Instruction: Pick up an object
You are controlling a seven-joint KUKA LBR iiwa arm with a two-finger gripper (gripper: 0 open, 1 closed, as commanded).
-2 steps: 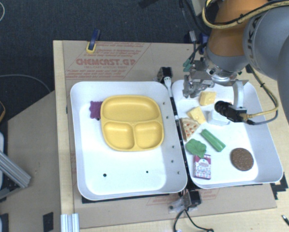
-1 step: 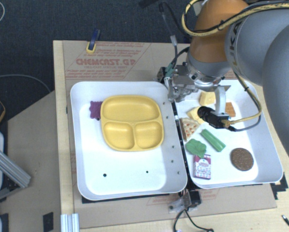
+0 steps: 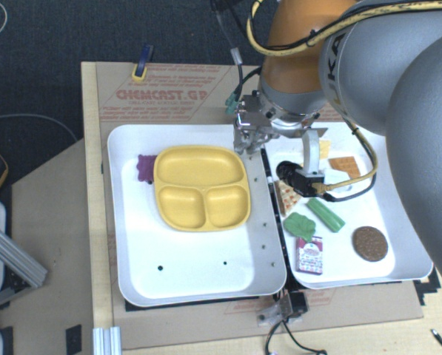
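Pink packet (image 3: pixel 310 256), near edge of right bin (image 3: pixel 357 204): light, flat, likely crinkly; grasp across its narrow sides. Gripper (image 3: pixel 244 133) above the bins' shared rim (image 3: pixel 268 198), far end; its opening cannot be told.

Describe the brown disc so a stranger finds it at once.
Look in the right white bin, near its lower right corner. The brown disc lies flat there, right of the pink packet. It alone is round and dark brown.
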